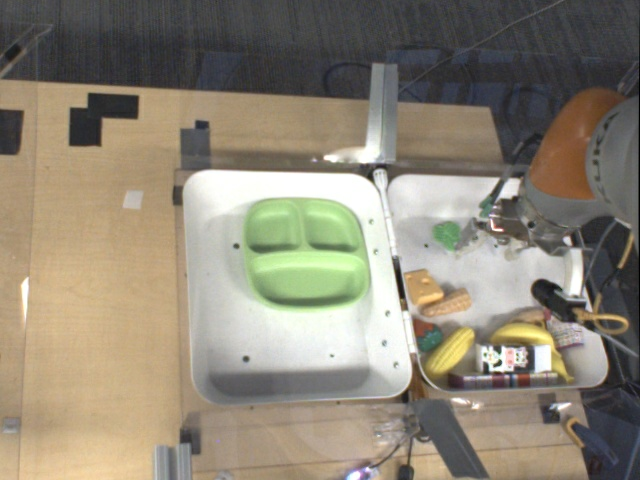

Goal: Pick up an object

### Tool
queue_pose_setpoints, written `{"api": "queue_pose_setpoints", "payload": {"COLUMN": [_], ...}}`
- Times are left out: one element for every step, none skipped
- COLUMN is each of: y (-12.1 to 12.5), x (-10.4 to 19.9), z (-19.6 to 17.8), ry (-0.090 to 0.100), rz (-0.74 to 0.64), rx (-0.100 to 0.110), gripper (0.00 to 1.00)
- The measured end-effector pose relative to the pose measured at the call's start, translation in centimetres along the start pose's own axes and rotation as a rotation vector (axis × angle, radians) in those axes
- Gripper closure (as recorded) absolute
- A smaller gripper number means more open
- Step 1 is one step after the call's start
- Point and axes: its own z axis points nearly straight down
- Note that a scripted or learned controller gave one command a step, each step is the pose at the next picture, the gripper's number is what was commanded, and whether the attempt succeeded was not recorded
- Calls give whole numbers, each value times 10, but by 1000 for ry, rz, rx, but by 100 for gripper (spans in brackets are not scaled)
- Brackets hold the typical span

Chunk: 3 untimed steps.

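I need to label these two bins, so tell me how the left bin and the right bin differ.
The left bin holds one green divided plate; the right bin holds many small items, among them a banana and corn. The gripper hangs over the right bin, not the left bin. Both are shallow and white.

Grey arm with orange band (580,163) cut off at three o'clock, gripper (497,223) fingers too small to read

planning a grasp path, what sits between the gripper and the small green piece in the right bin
Only bare white bin floor separates the gripper from the small green piece in the camera view.
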Motion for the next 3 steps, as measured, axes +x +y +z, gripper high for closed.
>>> {"api": "queue_pose_setpoints", "payload": {"y": [39,42,62], "x": [60,61,105], "z": [18,4,-80], "ry": [0,0,0], "rz": [-116,-121,-118], "rx": [-9,-18,-4], "gripper": [0,100,100]}}
